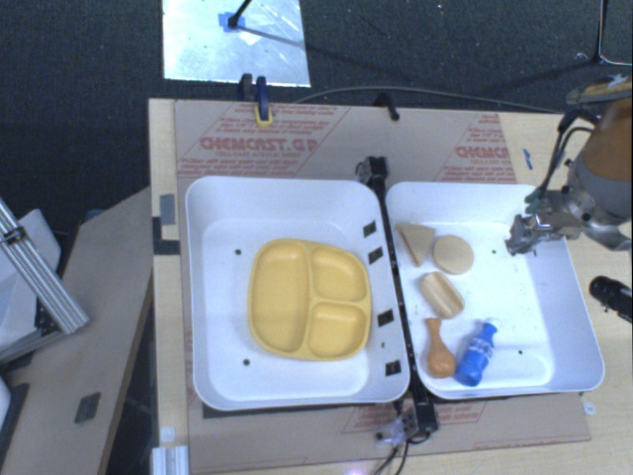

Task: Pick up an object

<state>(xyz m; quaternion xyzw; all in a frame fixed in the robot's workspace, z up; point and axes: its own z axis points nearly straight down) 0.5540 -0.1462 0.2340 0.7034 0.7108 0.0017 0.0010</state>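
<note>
From where I stand, the arm reaches in from the right, and its pincer (522, 236) hangs over the right bin (569, 305), near that bin's far right wall, with nothing caught in it; it is too small and dark for me to tell how far apart it stands. No one thing is named for picking, so the candidates are the five pieces lying along the left side of that bin: a tan wedge (416, 241) like a slice of bread or cheese, a round tan disc (454, 254) just beside it, a bun-shaped piece (441, 294) below those, an orange-tan spoon-like piece (438, 351) nearer the front, and a small blue bottle (477, 353) lying on its side just beside the spoon. All sit well apart from the pincer, toward the divider between the bins. The left bin (213, 265) holds a yellow divided plate (307, 298), lying flat. I'd judge these are play-food toys, light and stiff, probably smooth plastic and a bit slippery, so a careless squeeze could send one skidding. The bottle looks the friendliest: a rounded body to close across its narrow width at mid-length, though it may roll. The disc lies flat and low, hard to get under; the bun offers more height. Both bins rest on a brown board-covered surface (297, 137).
</note>
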